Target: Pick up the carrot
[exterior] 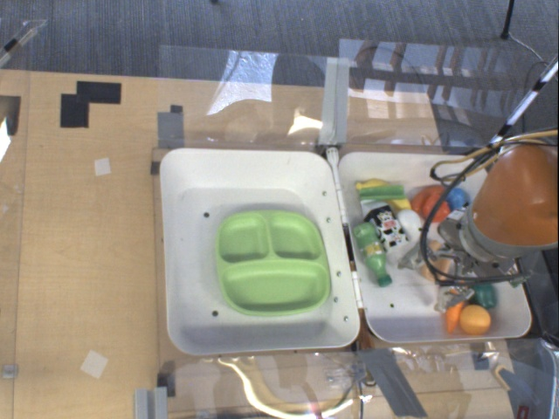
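The carrot (452,314) appears as a small orange piece near the front right corner of the right bin (393,321), touching a round orange fruit (475,320). My gripper (456,278) hangs low over the right side of that bin, just behind the carrot. The grey wrist and the orange band (517,201) largely cover it. Part of the carrot is hidden by the gripper's metal parts and cables.
The right bin also holds a green bottle (374,257), a black-and-white cow toy (385,225), a green-and-yellow item (381,188), a red-orange fruit (426,201), a blue ball (458,197) and a dark green piece (486,297). A green divided plate (272,262) lies in the left bin (188,234).
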Available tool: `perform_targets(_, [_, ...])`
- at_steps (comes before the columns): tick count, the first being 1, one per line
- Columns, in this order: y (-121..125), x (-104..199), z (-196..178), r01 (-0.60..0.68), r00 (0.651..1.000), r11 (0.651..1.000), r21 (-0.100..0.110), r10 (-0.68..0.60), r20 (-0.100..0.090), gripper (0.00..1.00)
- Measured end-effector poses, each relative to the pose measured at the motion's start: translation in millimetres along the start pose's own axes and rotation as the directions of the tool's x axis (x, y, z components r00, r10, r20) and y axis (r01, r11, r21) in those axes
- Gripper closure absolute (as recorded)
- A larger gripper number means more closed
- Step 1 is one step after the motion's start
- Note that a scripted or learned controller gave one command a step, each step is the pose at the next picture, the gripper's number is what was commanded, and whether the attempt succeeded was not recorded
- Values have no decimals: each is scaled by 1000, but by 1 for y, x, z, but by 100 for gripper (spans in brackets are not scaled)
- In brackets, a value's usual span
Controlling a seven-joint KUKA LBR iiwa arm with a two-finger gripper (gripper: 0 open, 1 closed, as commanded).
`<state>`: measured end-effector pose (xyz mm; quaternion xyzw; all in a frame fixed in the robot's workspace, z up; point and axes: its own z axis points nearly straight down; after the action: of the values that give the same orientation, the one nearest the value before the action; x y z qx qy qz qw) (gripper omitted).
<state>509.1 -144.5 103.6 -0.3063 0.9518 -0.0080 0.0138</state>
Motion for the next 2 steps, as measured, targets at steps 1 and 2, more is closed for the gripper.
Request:
perform_targets(1, [-52, -66, 17, -70, 997, 997, -13, 70, -12, 0])
perform_targets(2, [-59, 13, 16, 361, 932, 932, -17, -361, -8, 0])
